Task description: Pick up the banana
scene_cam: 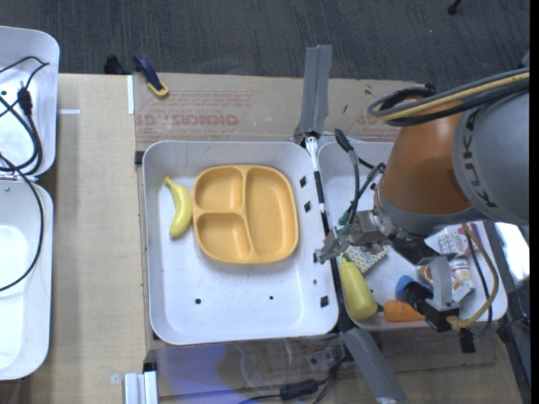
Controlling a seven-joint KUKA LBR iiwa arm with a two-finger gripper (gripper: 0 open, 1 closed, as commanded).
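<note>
A yellow banana [178, 208] lies in the left bin [236, 318], just left of a yellow divided plate [246, 213] — the gripper [341, 244] hangs well apart over the right bin, grip unclear.

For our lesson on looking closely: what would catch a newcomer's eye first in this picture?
First, the orange-yellow divided plate in the middle of the left bin, with the banana lying just beside its left edge. Then the big grey and orange arm over the right bin, above a clutter of small things, among them a yellow bottle.
</note>
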